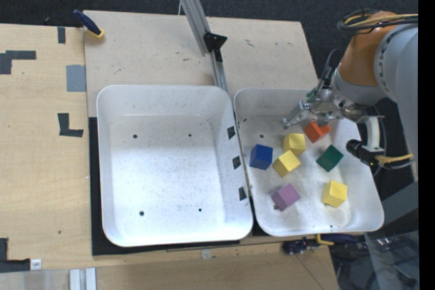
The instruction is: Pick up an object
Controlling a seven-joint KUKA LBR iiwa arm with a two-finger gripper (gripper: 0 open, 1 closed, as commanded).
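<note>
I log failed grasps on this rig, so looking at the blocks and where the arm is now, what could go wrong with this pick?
1. The claw sits over the orange block, which is partly covered; a yellow block lies close beside it and may be nudged or pinched too.
2. The orange block lies near the right bin's far wall, so it could slide toward the wall instead of being gripped.

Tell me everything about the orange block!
The orange block is a small cube that looks like foam. It lies tilted in the right bin, near its far side. The gripper sits right over it and hides part of it. A yellow block lies just beside it, a green block a bit farther off.
</note>
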